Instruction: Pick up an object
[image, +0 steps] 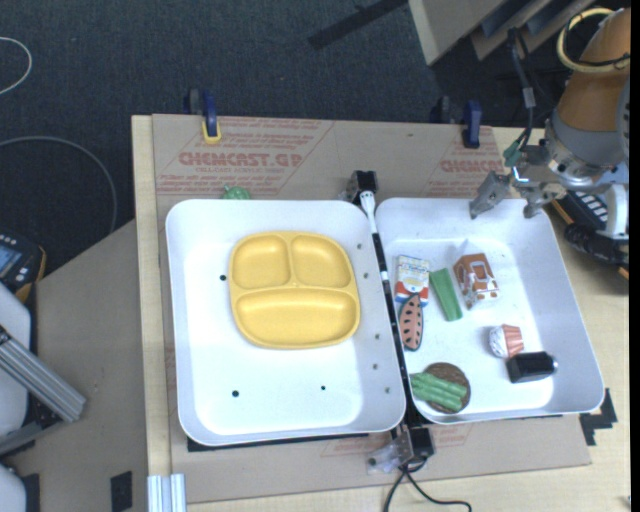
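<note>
On the bench, the right bin (570, 300) is holding a small green block (446, 295), likely light and stiff; the gripper (510, 198) is hovering spread, empty.

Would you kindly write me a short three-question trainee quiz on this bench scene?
1. True or false: the yellow three-compartment plastic plate lies in the left white bin.
2. Which lies nearest the right white bin's front right corner? A) small black block B) green stick C) watermelon slice toy
3. Fill in: the gripper hovers over the right bin's ____ edge.

Key: 1 true; 2 A; 3 far.
</note>
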